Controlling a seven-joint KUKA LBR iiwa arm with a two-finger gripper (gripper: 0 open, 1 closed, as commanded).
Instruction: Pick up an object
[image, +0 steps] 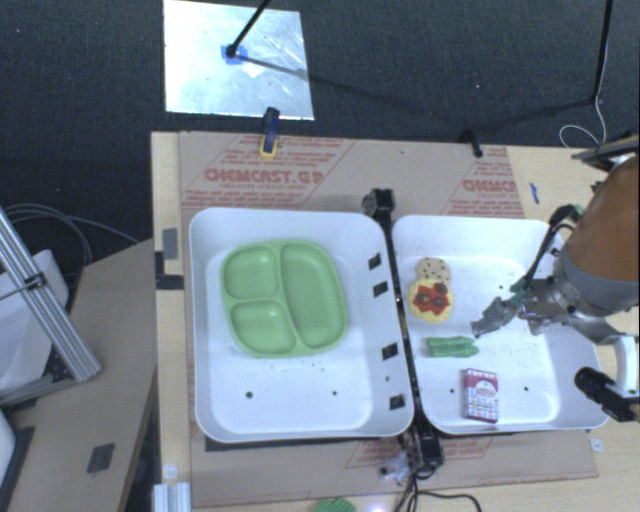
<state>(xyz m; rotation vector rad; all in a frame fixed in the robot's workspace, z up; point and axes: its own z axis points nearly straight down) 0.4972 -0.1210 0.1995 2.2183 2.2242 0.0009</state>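
The right bin (520, 235) holds four small things. Nearest the end effector (492, 320) is a green pod (451, 347), lying flat with its long axis across the view, ends pointing left and right, just below and left of the fingertips and not touching them. Above it sits a yellow pizza slice (431, 302) with red spots, and touching its top edge is a round cookie (432, 269). Lower down, a small red box (481, 394) lies with its long axis up and down the view, well apart from the pod.

The end effector hangs over the middle of the right bin, pointing left, with nothing between its tips; whether they are spread or pressed together I cannot tell.

The left bin (215, 400) holds a green tray (284, 298) with three compartments. Both bins rest on a cardboard-covered surface (330, 170).
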